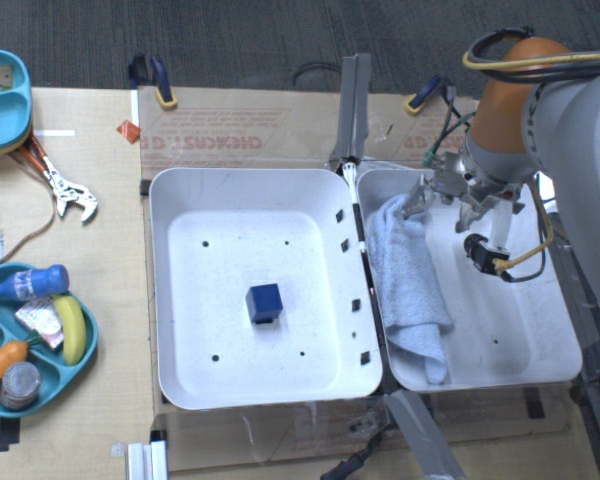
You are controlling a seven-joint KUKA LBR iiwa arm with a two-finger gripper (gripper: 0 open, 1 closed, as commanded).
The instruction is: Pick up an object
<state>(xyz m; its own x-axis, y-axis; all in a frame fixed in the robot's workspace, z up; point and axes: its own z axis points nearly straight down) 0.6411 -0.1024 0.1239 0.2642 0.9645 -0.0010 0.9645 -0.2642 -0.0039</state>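
**Gripper over the right bin, blue cube alone in the left**

A small blue cube (265, 303) sits flat on the floor of the left bin (180, 208), a little below that bin's middle and well apart from its walls. Nothing touches it.

Just beside the left bin, across the shared divider, the right bin (520, 358) holds a pale blue-grey towel (405, 283), crumpled in a long heap along the bin's wall nearest the left bin. The arm (570, 138), grey with an orange band, reaches over the far part of the right bin. Its gripper (458, 200) hangs above that bin's upper end, near the top edge of the towel and well apart from the cube. Whether it is open or closed cannot be told, and nothing is seen held in it.

On the counter (90, 148), on the side of the left bin away from the arm, lie a wrench (68, 196) and a blue tray (80, 363) with a bottle (22, 284), a banana (72, 328) and a carrot (2, 362).
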